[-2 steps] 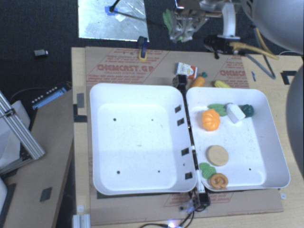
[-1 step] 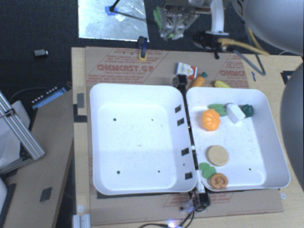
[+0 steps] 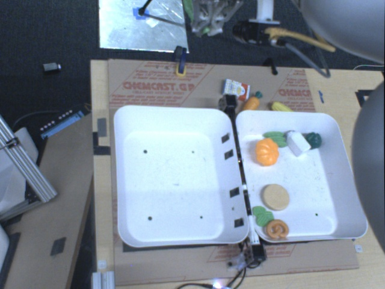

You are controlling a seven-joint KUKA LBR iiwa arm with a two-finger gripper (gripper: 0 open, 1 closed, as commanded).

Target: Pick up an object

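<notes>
While claw [image 3: 207, 17] hangs far above right bin [image 3: 343, 161], grip unclear: drop straight onto orange ball [image 3: 267, 152], beside white block [image 3: 297, 142].

Cardboard sheet [image 3: 157, 84] under the left bin [image 3: 129, 179]: red print "CHEMCAST GP", just behind the bin's far rim. Same red print right of it, behind the right bin [image 3: 337, 161], partly cut off, probably "CHEMCAST" again.

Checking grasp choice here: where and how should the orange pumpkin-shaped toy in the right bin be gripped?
Probably from straight above, across the pumpkin's rounded sides. It sits apart from the tan disc, but green pieces crowd its far edge, so close left-to-right.
</notes>
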